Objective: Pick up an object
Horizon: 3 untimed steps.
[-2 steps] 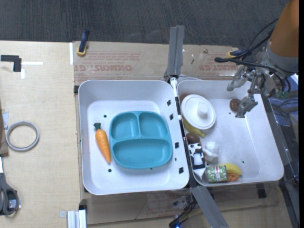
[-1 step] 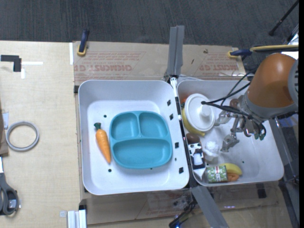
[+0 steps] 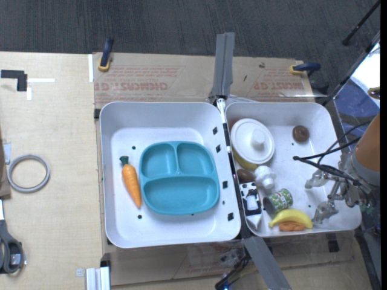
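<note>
The gripper (image 3: pixel 320 197) hangs low at the right end of the right bin (image 3: pixel 320 115), its two metal fingers (image 3: pixel 315 180) spread apart with nothing between them. Just beside it, toward the bin's front wall, lies a banana (image 3: pixel 289 217) with a small orange piece (image 3: pixel 292 226) tucked under it, too small to identify. A green can (image 3: pixel 279 199) sits a little beyond the banana, near a white figure (image 3: pixel 264 176) whose shape is hard to read. Farther off stand a lidded white pot (image 3: pixel 253 142) and a brown ball (image 3: pixel 300 133). Well apart, in the left bin (image 3: pixel 112 162), lie a carrot (image 3: pixel 131 182) and a blue tray (image 3: pixel 179 177). The arm is cut off at the right edge.
</note>
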Each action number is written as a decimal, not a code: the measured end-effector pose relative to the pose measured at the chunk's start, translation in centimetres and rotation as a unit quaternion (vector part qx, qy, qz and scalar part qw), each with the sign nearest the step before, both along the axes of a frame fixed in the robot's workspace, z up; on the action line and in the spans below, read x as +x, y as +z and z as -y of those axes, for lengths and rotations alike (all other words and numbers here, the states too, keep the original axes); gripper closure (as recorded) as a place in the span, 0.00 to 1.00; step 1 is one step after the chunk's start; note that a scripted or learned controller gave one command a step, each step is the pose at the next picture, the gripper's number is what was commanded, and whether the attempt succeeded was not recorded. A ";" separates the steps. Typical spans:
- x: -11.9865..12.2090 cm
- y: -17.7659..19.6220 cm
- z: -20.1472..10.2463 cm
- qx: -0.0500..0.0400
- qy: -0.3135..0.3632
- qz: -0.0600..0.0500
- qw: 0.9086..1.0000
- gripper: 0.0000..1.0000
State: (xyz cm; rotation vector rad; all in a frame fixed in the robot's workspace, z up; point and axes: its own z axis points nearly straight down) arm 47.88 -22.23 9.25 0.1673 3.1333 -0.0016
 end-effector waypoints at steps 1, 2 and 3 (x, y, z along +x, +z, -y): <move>13.1 0.1 -3.0 0.001 -0.127 0.001 0.992 0.00; 8.0 -0.2 -10.6 -0.001 -0.176 -0.004 0.984 0.00; 8.0 -0.2 -10.7 -0.001 -0.175 -0.003 0.985 0.00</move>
